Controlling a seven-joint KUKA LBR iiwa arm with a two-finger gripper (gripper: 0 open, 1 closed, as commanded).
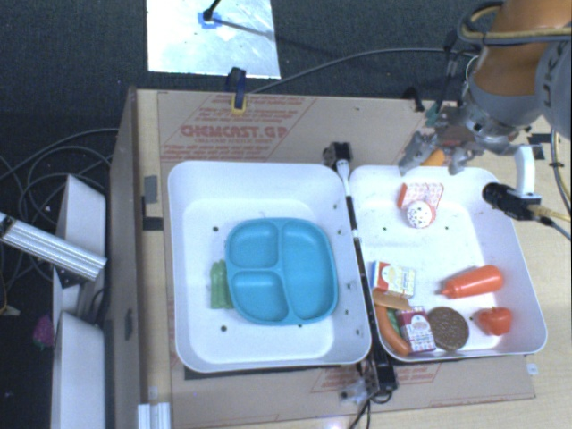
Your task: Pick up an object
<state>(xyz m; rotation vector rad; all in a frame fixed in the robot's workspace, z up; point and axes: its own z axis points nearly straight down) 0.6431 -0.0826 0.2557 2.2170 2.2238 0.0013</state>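
Camera view: gripper (435, 153) partly hides orange object (435, 158).

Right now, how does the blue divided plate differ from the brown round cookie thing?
The blue divided plate lies in the left bin; the brown round disc lies in the right bin. The plate is far larger and split into compartments, with a green item at its left edge; the disc is small, plain and crowded among packets. Both lie flat.

You see printed cardboard (241, 125) just left of the gripper (440, 156). Farther up-left lies a shiny foil square (213, 25); loose cables (55, 164) trail far left.
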